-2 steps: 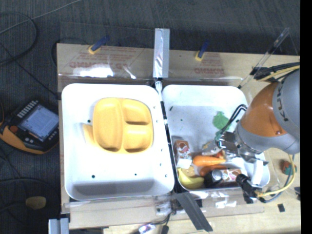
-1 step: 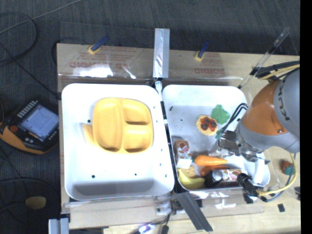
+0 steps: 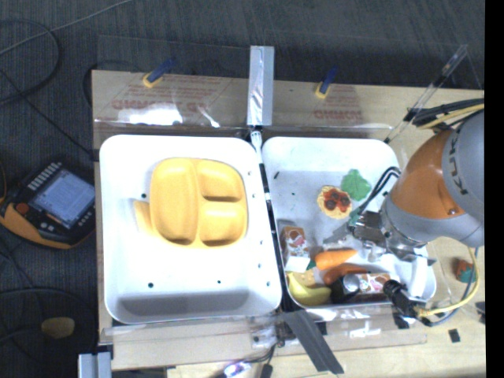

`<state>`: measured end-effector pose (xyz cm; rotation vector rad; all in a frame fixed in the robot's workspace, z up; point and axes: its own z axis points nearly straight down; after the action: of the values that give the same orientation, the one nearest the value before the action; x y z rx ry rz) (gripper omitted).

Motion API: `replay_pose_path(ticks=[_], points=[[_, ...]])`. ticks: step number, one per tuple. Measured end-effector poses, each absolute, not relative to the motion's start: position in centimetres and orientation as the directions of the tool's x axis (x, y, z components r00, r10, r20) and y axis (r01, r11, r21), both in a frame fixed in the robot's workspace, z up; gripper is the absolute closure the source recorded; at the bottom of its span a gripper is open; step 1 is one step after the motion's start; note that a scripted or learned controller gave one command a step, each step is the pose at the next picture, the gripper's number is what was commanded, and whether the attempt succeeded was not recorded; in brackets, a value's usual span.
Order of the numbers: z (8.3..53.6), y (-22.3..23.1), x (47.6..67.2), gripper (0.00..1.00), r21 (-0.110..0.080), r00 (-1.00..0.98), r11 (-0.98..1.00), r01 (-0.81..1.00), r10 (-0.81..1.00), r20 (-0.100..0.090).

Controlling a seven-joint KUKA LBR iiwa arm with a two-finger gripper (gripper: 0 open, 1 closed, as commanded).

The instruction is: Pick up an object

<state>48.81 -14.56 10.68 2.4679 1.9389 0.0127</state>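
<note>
We see the gripper [image 3: 370, 246] low in the right bin [image 3: 303, 157] above a carrot [image 3: 335, 257] and banana [image 3: 307, 290]; we cannot tell its finger state.

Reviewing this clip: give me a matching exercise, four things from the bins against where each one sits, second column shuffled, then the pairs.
Things
1. yellow divided tray
2. green toy
3. banana
4. small pizza toy

Places
A. near front corner of the right bin, by the divider
B. left bin
C. right bin, just below and left of the green toy
D. right bin, towards its far side

Pairs: 1-B, 2-D, 3-A, 4-C
</note>
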Motion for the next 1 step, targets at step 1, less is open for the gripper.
replay_pose_path(ticks=[1], points=[[8.95, -11.30, 58.28, 0.00, 0.011, 0.171, -0.171, 0.985, 0.985, -0.003]])
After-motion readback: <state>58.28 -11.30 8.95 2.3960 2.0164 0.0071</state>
